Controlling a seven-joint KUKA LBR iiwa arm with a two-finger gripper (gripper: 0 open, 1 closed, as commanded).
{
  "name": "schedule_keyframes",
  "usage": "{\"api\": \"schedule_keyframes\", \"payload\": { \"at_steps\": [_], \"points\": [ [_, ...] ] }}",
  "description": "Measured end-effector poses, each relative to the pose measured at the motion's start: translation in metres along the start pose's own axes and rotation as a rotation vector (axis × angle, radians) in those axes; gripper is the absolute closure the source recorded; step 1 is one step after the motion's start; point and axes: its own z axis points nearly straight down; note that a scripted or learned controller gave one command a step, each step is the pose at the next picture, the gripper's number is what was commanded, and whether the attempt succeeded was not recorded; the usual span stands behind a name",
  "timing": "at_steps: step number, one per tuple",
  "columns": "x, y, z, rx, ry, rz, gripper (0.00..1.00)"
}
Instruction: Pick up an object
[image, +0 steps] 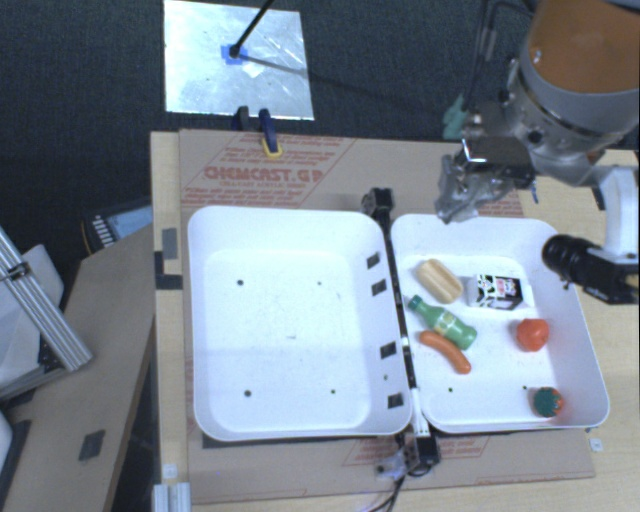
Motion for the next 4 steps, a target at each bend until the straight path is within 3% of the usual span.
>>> {"api": "schedule_keyframes", "payload": {
  "at_steps": [1,2,3,4],
  "points": [
    [0.003,0.0,0.042,0.004,-0.002,0.003,1.0],
    [0.033,0.0,0.007,-0.002,0.001,-0.001,1.0],
    [0.05,0.049,0.099,0.007,-0.003,0.005,1.0],
    [0.018,-0.003,0.17,0.011,-0.003,0.007,1.0]
  ]
}}
